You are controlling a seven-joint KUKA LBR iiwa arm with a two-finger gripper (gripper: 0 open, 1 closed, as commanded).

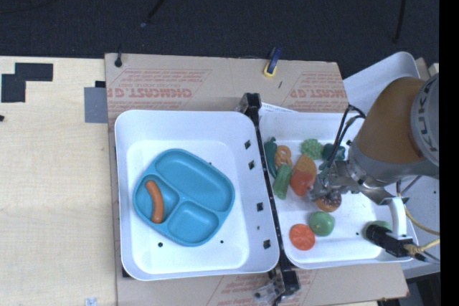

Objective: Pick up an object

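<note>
Orange-brown toy food piece (330,203) in the right bin (346,246), about mid-bin, toward its near side. Gripper (328,185) right on top of it, low in the bin; contact not clear at this angle. Jaw state: can't tell, tips lost in clutter. Nothing visibly held.

Just left of the gripper, touching or almost: orange-red toy vegetable (303,175), tilted. Left of that, leaning against it: long green toy vegetable (281,181), running near-to-far along the bin's left wall. Orange pretzel-shaped ring (283,154) at its far end. Toy broccoli (311,148) just right of the ring, on the far side of the gripper.

Near side of the bin: green ball-shaped fruit (323,223) just near of the orange-brown piece, red toy tomato (302,237) touching it on its near-left.

Arm (391,132) in from the right, over the bin's right half.

Left bin (179,129): blue divided plate (204,186) in the middle, toy sausage (154,200) lying in its left compartment, other two compartments bare.

Both bins on a cardboard sheet (165,86); blue-and-yellow clamp (272,62) on its far edge.
</note>
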